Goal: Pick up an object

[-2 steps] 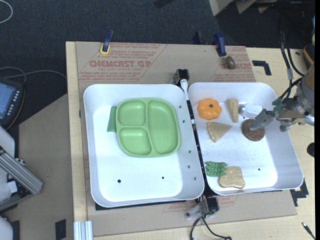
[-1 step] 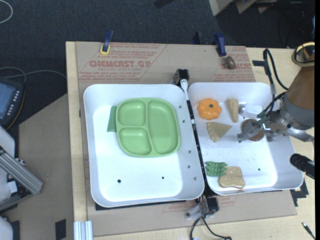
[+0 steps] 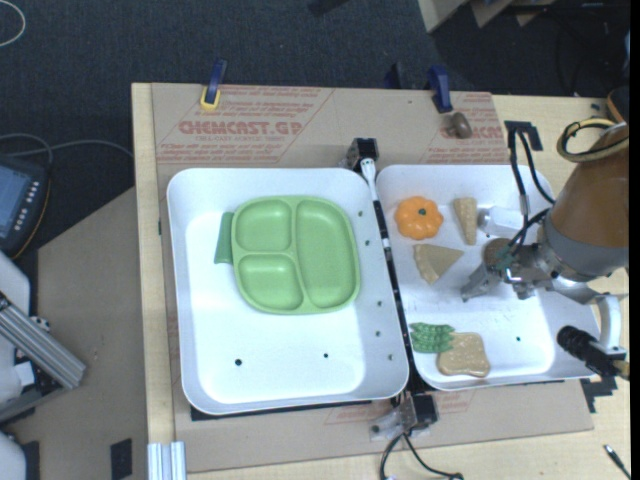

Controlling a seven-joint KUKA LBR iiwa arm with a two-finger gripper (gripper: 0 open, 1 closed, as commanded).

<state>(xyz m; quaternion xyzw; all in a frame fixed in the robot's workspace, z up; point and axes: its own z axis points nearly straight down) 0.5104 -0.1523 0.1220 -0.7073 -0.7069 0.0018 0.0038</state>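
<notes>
We take the likeliest target to be the tan wedge [image 3: 436, 261], lying flat in the right bin [image 3: 520, 353], toward its left-centre. Nothing is lifted yet. The gripper [image 3: 487, 273] sits just at the wedge's 3 o'clock, low over the bin floor, w/ one dark finger [image 3: 472, 286] slanting down-left; we can't tell if the fingers are spread or closed, as the wrist hides them from this angle, and nothing shows betw. them.

Other items around the wedge: an orange pumpkin [image 3: 418, 218] at its 11 o'clock, a small tan piece [image 3: 466, 219] at its 1 o'clock, a green bit [image 3: 431, 336] and a toast-like slice [image 3: 464, 354] at its 6 o'clock, these two touching. The left bin [image 3: 200, 348] holds a green divided tray [image 3: 296, 254].

Risks as we judge them:
- Wedge is thin and flat, so fingers may skid over it or shove it toward 9 o'clock against the bin wall instead of closing round it.
- Gripper looks offset to the wedge's side, not over it; closing here prob. catches air.
- Going too low could jam the fingertips into the bin floor.
- A sideways sweep may knock the small tan piece or pumpkin.
- Cables [image 3: 525, 183] near the wrist could snag on the bin rim.
</notes>
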